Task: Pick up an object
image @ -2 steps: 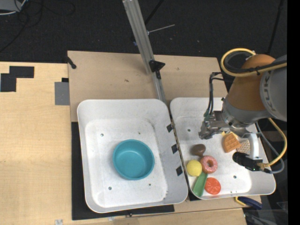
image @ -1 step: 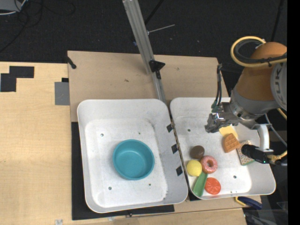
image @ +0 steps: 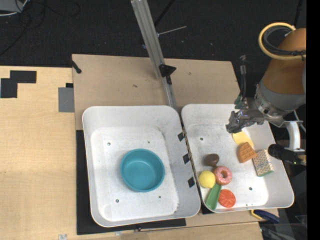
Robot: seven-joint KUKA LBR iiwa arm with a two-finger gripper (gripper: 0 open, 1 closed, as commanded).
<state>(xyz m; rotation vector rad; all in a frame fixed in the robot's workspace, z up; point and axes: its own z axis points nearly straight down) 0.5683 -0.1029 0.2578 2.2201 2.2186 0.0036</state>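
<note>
Hand [image: 238, 124] low over right bin [image: 200, 115] near its far edge, just above yellow block [image: 240, 137], w/ orange piece [image: 245, 152] just beside; can't tell if it's gripping anything.

Pale wooden bench [image: 35, 149], seemingly dark floor [image: 75, 19].

- 2 white bins [image: 95, 134] sitting side by side
- 1 teal bowl [image: 142, 170] lying in left bin
- 8 small items [image: 222, 175] lying in right bin, approx, some overlapping
- 1 gripper [image: 239, 123] hanging over right bin
</note>
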